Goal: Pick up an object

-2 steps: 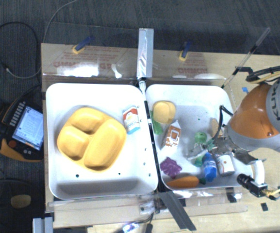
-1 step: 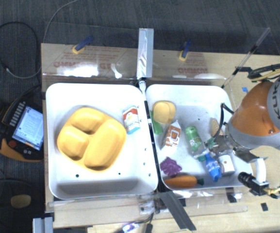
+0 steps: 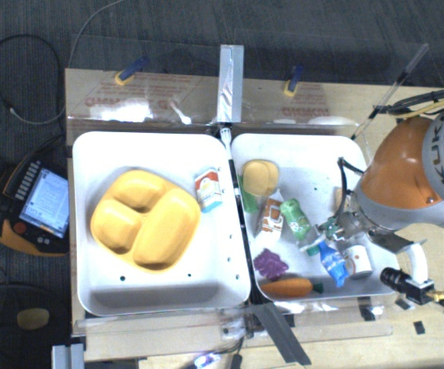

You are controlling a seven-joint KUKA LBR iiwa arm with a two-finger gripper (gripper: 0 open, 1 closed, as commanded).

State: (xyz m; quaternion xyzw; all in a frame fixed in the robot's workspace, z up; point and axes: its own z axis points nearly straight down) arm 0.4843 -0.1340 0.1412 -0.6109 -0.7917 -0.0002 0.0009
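1. Dark carpet surrounded a wooden bench (image 3: pixel 406 106) bearing two shallow white bins — the left bin (image 3: pixel 87 206) and the right bin (image 3: pixel 314 148).
2. Left bin: one large, smooth yellow lobed object (image 3: pixel 145 217) and one small red-and-white carton (image 3: pixel 208 189) against the right wall.
3. Right bin: one round yellow item (image 3: pixel 260 177), one orange-and-white packet (image 3: pixel 271 217), one green crinkled pouch (image 3: pixel 295 218), one knobbly purple piece (image 3: pixel 270 264), one carrot-like orange item (image 3: pixel 287 287), one blue packet (image 3: pixel 332 264) and one white cup (image 3: pixel 359 260).
4. Gripper (image 3: pixel 331 231) hung low over the right bin, just above the blue packet; its fingers were too indistinct — state could not be told.
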